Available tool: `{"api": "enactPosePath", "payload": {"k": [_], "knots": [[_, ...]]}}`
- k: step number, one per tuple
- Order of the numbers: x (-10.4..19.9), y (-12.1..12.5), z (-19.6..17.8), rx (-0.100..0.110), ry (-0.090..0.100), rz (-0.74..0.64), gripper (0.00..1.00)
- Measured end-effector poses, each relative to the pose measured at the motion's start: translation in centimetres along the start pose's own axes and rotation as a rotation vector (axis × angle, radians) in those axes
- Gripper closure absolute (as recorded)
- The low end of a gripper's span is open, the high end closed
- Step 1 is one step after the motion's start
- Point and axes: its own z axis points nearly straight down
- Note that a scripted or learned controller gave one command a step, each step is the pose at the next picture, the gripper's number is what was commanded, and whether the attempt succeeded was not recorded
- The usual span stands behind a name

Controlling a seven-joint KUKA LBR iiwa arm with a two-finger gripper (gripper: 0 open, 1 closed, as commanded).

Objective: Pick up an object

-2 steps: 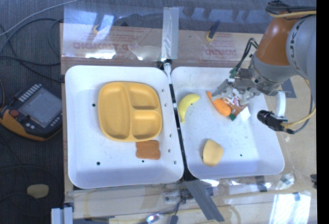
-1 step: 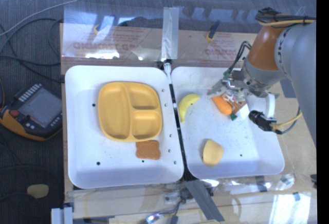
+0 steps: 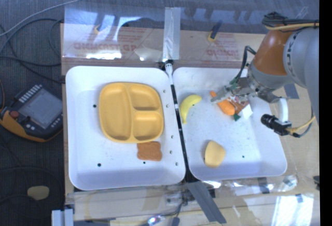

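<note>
Hovering low over the right bin (image 3: pixel 270 165), the gripper (image 3: pixel 239 96) sits right above a small orange toy piece (image 3: pixel 226 107) near the far-right wall. The piece looks light, rigid and smooth; pinching its narrower sides seems safest.

One fixed camera looks down aslant on both white bins (image 3: pixel 78 131).
</note>
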Motion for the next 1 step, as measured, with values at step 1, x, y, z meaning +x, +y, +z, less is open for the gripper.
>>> {"api": "enactPosePath", "payload": {"k": [1], "knots": [[-0.35,0.35,-1.34,-0.013,-0.007,0.002,1.00]]}}
